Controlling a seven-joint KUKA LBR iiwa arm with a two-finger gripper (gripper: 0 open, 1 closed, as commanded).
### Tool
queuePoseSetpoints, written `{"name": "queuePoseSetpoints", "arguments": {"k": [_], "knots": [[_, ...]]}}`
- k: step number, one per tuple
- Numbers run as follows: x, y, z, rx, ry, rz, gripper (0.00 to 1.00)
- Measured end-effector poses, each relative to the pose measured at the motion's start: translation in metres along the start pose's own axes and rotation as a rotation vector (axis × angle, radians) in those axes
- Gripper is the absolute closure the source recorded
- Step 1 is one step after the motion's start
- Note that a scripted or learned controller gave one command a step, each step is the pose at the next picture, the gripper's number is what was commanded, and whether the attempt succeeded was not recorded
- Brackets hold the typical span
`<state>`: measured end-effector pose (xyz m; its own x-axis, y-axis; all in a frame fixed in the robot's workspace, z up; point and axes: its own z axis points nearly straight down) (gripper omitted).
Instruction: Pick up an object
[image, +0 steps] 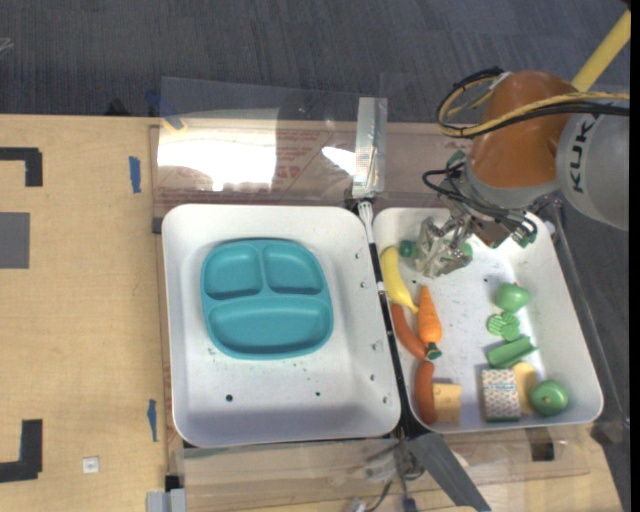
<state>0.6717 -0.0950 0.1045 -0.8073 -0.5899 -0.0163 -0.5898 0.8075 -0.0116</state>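
Grey arm (600, 170), orange band, looped yellow and black cables, metallic end effector (444, 248)

Two bins side by side: left bin (180, 330) holds a divided plate (267, 298) near its centre. Right bin (572, 330): banana (397, 280), carrot (428, 315) and sausage (424, 390) along its left wall, apple (548, 398) in the near right corner. Gripper (443, 250) sits over the bin's far left part, just right of the banana.

One fixed camera looks down at a slant from above the bench (80, 300), at a middle distance, so both white bins fit inside the frame. The gripper (443, 250) appears in the upper right part of the view. The left bin (190, 400) lies to its left, the right bin (575, 340) around and below it.
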Motion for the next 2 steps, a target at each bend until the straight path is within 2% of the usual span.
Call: {"name": "queuePoseSetpoints", "arguments": {"k": [1,2], "knots": [[-0.032,0.044,-0.085,-0.005,0.003,0.218,1.00],[-0.022,0.029,-0.162,-0.002,0.003,0.044,1.00]]}}
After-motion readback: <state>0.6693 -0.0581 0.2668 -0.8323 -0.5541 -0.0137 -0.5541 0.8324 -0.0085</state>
